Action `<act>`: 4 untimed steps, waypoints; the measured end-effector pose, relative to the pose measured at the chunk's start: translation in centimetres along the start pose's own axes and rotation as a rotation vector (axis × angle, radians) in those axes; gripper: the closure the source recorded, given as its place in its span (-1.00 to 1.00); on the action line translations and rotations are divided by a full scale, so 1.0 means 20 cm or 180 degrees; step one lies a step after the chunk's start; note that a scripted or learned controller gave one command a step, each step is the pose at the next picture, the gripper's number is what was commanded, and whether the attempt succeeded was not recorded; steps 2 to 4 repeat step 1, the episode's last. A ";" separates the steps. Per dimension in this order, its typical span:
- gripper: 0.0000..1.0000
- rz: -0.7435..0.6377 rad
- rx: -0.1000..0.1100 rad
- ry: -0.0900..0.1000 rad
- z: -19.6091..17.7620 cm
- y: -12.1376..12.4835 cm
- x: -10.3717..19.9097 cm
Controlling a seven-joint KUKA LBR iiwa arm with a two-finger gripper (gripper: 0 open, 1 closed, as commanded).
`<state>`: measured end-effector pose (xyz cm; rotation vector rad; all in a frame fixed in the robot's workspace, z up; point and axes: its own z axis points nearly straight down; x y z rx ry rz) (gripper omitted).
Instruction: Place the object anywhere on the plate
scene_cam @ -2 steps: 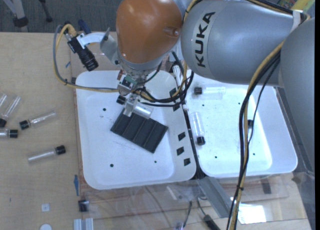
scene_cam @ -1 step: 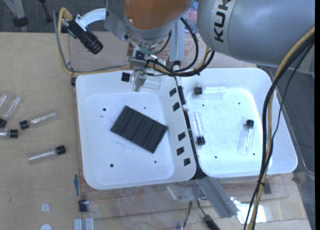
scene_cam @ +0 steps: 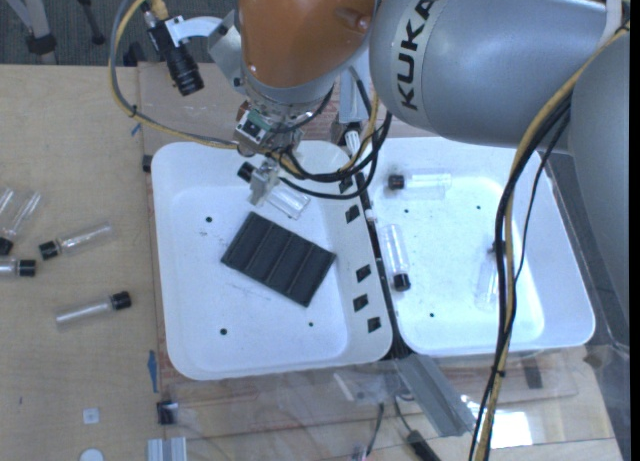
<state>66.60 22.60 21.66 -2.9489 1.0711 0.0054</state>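
Observation:
A black ridged plate (scene_cam: 278, 259) lies flat in the middle of the left bin (scene_cam: 168, 249). My gripper (scene_cam: 262, 182) hangs just beyond the plate's far edge, under the orange wrist band. A clear vial (scene_cam: 288, 202) with a black cap sits crosswise between its fingers, its clear end sticking out toward the right, over the bin floor close to the plate's upper corner. The gripper is shut on this vial.
The right bin (scene_cam: 565, 289) holds three more clear vials, at the back (scene_cam: 420, 182), by the divider (scene_cam: 395, 254) and at the right (scene_cam: 487, 279). Several loose vials (scene_cam: 92, 307) lie on the wooden bench at the left. Cables loop around the wrist.

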 end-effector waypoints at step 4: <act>1.00 -0.1573 -0.0005 -0.0006 0.17 0.03 -0.04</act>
